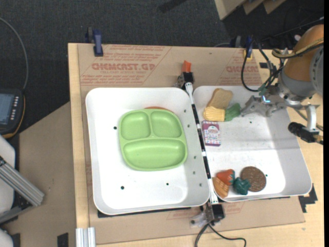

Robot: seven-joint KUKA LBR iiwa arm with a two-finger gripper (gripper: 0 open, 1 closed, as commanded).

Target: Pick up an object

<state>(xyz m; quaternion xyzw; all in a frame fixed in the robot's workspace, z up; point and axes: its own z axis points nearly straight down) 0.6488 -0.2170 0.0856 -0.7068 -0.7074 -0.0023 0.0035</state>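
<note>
Tan, bread-slice-shaped toy [221, 98] lies at the upper left corner of the right white bin [272, 138], touching a yellow block-shaped toy [214, 114] just below it and a green leaf-shaped piece [232, 111] at its lower right. A small purple-and-white packet [211, 134] lies just below this group, beside the bin's left wall. At the bin's lower edge, an orange-and-red wedge-shaped toy [223, 182], a teal lumpy toy [240, 186] and a brown round disc [253, 178] sit close together in a row. The gripper [258, 106] is positioned low over the upper part of the right bin, just right of the green leaf-shaped piece; nothing is visible between its fingers, and whether they are open or closed cannot be determined. The grey arm with its orange band [304, 55] enters from the right. The left white bin [141, 148] contains a light green three-compartment plastic plate [152, 139] at its centre, with a thin red edge [157, 107] visible behind the plate's upper rim. Both bins rest on a brown cardboard sheet [133, 66].
</note>
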